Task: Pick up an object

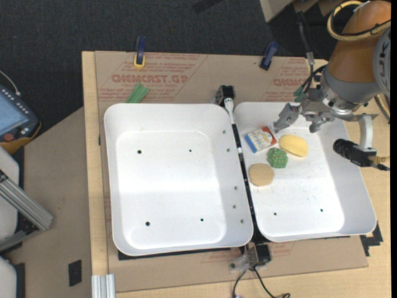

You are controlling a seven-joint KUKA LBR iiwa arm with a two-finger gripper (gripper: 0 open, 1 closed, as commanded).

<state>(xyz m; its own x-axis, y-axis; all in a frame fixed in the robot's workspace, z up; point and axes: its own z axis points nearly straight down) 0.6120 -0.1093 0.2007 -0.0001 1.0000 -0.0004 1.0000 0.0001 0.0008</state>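
Left bin point(124, 185) bare. Right bin point(347, 210), frame centre-right: blue-red-white packet point(259, 139), tan disc point(261, 175), green knobbly ball point(277, 158), yellow lemon-like object point(293, 146), clustered. Gripper point(300, 120) open, upper right, just above lemon, holding nothing.

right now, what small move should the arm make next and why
Probably a short drop straight down toward the lemon. The gripper hangs open just above the cluster in the right bin, with nothing between its fingers. The lemon lies nearest below it, with the green ball, the round biscuit and the small packet crowded to one side.
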